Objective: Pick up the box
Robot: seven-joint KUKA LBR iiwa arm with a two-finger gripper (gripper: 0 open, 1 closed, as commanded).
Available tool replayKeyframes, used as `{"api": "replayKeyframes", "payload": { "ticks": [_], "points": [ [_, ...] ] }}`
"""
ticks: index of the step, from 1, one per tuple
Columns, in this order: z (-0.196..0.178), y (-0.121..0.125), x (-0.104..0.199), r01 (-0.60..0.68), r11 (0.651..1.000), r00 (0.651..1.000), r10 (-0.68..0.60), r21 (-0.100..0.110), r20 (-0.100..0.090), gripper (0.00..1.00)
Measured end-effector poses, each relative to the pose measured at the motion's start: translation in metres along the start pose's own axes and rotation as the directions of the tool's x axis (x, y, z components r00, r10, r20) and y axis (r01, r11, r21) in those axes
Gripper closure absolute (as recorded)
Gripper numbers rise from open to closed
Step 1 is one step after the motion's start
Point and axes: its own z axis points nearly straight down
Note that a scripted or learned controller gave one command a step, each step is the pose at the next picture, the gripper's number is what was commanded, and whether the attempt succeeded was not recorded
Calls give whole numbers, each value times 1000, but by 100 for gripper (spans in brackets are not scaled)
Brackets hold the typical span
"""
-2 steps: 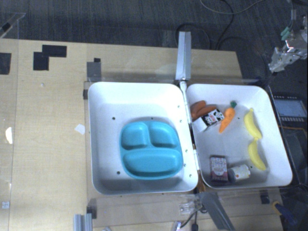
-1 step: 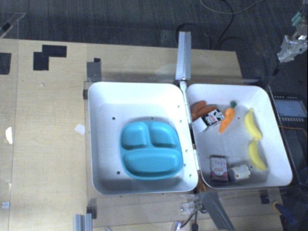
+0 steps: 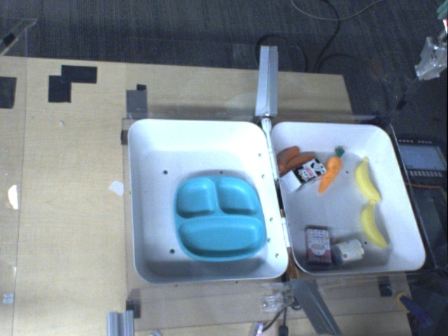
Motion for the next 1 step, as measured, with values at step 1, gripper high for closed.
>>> {"api": "replayKeyframes", "payload": {
  "ticks": [1],
  "points": [
    [-21,-1,7,-61,998,998,61,1,0,100]
  ]
}}
